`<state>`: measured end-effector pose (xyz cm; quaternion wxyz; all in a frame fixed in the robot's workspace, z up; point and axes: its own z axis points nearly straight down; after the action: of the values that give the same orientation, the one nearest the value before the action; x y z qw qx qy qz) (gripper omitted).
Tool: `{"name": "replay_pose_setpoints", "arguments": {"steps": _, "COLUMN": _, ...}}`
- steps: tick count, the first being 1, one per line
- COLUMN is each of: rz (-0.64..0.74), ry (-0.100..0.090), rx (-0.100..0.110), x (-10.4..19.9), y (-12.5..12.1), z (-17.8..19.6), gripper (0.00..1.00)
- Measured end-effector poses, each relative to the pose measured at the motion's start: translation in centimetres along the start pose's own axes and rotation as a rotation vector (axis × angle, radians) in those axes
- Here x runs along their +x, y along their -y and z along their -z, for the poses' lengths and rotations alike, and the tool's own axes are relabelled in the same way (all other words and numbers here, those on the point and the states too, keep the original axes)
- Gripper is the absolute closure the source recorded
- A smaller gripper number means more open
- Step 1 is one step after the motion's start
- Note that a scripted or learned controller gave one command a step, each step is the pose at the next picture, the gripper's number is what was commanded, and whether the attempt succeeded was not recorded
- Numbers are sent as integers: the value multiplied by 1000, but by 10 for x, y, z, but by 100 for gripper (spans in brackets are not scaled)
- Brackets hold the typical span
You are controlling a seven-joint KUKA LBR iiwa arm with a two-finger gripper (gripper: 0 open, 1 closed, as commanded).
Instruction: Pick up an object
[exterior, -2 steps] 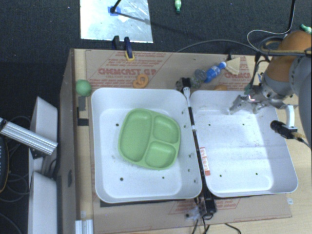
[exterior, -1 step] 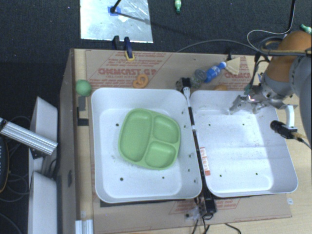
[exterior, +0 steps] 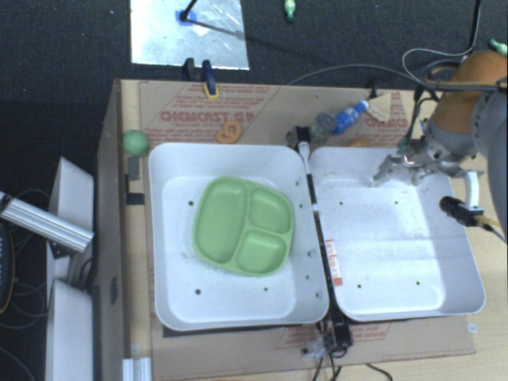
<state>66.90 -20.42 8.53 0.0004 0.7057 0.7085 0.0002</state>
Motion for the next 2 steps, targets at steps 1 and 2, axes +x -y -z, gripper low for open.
{"name": "replay_pose_setpoints", "arguments": {"steps": 1, "rz": 1, "ry": 1, "rx": -2, "x": 11, "y": 0, "z": 0, "gripper": 0}}
{"name": "replay_pose_setpoints", "arguments": {"steps": 2, "rz": -1, "ry": -3, "rx": -1, "x": -1, "y": -1, "z": 0, "gripper": 0}}
